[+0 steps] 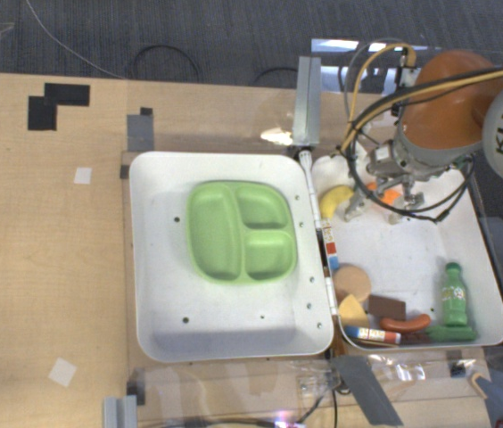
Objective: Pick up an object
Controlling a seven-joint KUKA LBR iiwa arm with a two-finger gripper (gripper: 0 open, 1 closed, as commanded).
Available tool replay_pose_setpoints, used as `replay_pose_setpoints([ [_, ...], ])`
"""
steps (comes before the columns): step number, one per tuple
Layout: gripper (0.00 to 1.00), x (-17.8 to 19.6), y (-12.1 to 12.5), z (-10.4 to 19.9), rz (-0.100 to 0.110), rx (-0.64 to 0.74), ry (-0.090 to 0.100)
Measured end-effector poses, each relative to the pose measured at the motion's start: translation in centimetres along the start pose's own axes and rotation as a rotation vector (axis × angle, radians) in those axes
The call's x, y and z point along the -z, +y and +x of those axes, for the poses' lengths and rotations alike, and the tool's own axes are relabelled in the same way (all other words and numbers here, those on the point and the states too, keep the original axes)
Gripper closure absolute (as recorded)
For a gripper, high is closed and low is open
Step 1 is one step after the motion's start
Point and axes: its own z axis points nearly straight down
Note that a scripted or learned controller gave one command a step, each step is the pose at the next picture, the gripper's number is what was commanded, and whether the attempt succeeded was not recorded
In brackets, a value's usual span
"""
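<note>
Yellow object [334, 201] sits just left of the hand [385, 194] in the right bin [488, 266]; can't tell the hand's grip state.

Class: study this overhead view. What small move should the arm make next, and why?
Probably lower the end effector slightly toward the yellow rounded toy just left of it in the right white bin; it sits at the bin's upper part, with that toy closest.

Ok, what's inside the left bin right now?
The left bin holds one thing: a green divided plate, lying flat near the middle, its three compartments bare. Whatever is under the plate is covered. The other objects lie in the right bin.
</note>
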Motion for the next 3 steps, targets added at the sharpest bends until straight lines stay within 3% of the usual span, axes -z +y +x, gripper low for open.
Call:
replay_pose_setpoints([
  [1, 1.0, 1.6, -0.4, 0.2, 0.012, -0.009, -0.005],
  [2, 1.0, 13.2, -0.7, 8.3, 0.007, 0.151, 0.007],
  [3, 1.0, 7.0, 7.8, 7.8, -0.008, 0.394, 0.001],
])
